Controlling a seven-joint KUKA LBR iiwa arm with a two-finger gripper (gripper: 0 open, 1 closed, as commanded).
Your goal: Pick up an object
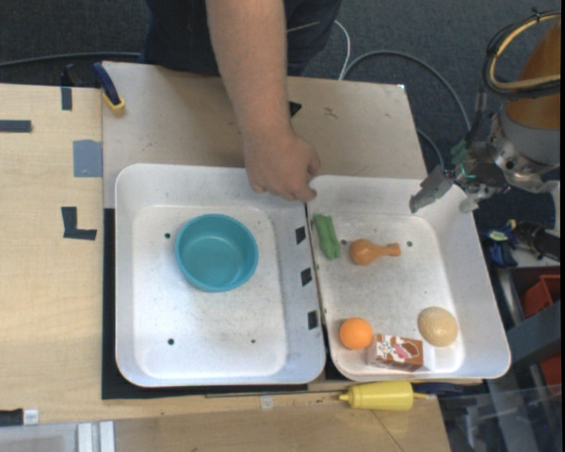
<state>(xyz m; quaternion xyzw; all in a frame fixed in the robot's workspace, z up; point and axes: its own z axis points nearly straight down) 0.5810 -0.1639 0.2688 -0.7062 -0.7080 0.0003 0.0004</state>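
The right bin (471, 252) holds a green stick-shaped item (326, 235), a brown-orange gourd-shaped toy (370, 250), an orange ball (356, 333), a red-brown packet (396, 350) and a beige egg-shaped object (438, 326). A teal bowl (217, 252) sits in the left bin (137, 281). My gripper (447, 199) hovers over the back right corner of the right bin, open, with nothing between its fingers. It is well apart from every object, up and to the right of the gourd toy.
A person's arm reaches in from the top, with the hand (282, 169) resting at the back rims where the two bins meet. A yellow bottle (381, 395) lies on the bench in front of the right bin. Cables run behind the bins.
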